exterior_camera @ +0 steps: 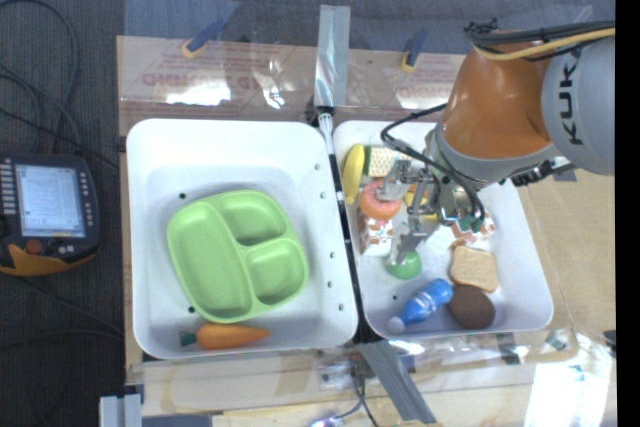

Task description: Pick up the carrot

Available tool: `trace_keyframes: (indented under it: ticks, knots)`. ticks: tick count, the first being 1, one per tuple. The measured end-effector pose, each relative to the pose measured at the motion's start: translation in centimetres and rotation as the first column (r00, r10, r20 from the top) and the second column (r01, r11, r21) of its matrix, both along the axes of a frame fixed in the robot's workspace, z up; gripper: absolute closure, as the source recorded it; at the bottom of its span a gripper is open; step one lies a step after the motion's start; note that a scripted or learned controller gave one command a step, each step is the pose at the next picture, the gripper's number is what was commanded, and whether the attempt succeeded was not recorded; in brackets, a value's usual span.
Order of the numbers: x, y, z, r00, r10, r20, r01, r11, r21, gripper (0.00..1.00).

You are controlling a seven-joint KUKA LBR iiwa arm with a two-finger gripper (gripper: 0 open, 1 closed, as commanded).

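Arm's hanging over the wrong bin while the carrot's sitting way across in the other one.

The carrot is lying flat along the near wall of the left bin, just beside the green tray and close to the bin's edge. The jaws are hovering over the clutter in the right bin, well apart from it, and honestly I can't tell if they're wide or pinched, too much wrist and cable in the way. What's worrying me: the carrot's tucked between tray and wall, so a descent that's a bit off is likely clipping the tray rim or the wall and just nudging it. Also the arm's sitting low over the bottle and the other bits, so it could drag something along when swinging left.
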State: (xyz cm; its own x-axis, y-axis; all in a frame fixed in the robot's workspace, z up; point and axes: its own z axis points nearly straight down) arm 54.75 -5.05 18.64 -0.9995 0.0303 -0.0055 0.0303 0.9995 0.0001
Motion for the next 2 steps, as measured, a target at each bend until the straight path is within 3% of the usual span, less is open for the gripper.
trace_keyframes:
  ticks: [1, 2]
  knots:
    - [5.8, -4.1, -6.7, 0.994, -0.105, 0.029, 0.105, 0.995, 0.000, 0.00]
    - [8.5, -4.6, -7.5, 0.990, -0.144, -0.012, 0.144, 0.990, 0.005, 0.00]
